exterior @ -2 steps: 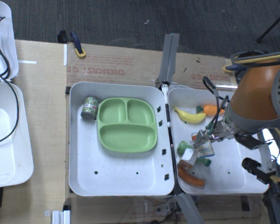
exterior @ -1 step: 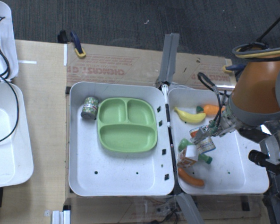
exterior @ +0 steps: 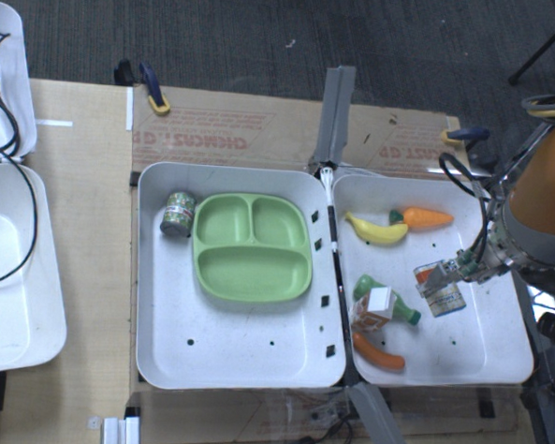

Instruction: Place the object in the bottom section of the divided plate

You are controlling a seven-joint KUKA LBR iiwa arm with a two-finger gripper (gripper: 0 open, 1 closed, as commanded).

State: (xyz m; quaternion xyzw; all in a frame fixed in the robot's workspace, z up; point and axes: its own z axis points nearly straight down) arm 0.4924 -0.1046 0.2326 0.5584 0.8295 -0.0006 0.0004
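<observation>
The green divided plate lies in the left bin, with its wide bottom section toward the front and nothing in it. My gripper hangs low over the middle of the right bin, its grey head tilted. It is just right of a small white and brown carton that lies against a green bottle. A yellow banana and an orange carrot lie at the back of that bin. An orange sausage-like piece lies at its front.
A small patterned can stands in the left bin, just left of the plate. A grey divider post rises between the bins at the back. Black cables hang beside the arm. Another white bin sits at the far left.
</observation>
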